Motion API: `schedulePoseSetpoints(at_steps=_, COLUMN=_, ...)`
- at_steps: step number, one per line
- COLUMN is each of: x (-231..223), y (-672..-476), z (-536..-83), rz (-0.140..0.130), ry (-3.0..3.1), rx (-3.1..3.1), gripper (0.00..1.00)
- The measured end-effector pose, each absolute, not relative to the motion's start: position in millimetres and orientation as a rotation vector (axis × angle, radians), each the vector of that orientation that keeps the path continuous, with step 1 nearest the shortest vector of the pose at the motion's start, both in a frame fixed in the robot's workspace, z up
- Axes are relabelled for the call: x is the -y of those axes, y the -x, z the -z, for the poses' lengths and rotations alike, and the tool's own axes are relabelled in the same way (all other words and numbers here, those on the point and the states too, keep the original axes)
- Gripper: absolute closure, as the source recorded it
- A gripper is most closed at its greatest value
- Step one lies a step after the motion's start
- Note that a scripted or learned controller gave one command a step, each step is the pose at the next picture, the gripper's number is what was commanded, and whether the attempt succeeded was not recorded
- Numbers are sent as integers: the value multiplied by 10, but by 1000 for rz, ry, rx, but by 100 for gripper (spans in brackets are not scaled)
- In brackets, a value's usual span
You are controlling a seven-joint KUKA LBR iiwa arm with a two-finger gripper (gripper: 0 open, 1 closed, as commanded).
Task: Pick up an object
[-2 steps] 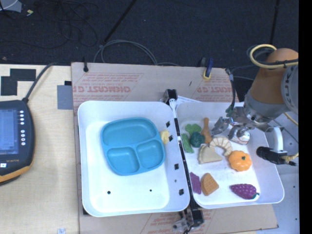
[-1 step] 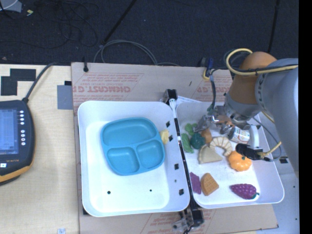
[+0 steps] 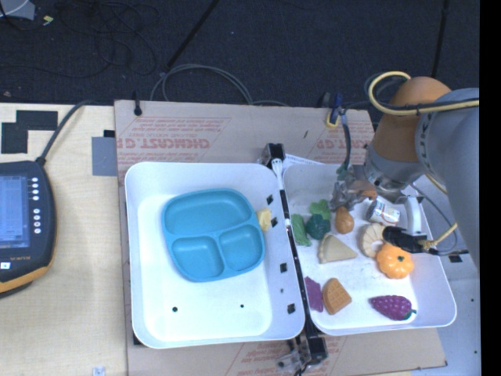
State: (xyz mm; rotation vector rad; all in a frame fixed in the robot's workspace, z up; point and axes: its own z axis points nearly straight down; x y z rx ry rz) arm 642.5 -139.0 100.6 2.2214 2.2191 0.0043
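Where the gripper (image 3: 350, 197) dips by the brown toy (image 3: 344, 221), its wrist hides the grip; cannot tell

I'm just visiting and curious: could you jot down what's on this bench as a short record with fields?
left bin: holds a blue divided plate
right bin: toy food, including an orange pumpkin, purple grapes, a cheese wedge and green vegetables
arm: reaches in from the right, over the right bin
gripper: low among the food, near a small brown piece
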Motion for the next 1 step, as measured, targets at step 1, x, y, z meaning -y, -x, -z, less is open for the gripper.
schedulePoseSetpoints(at_steps=1, x=1072, y=-5949, z=-2058, rz=1, ry=-2221, rx=-2226, gripper=100)
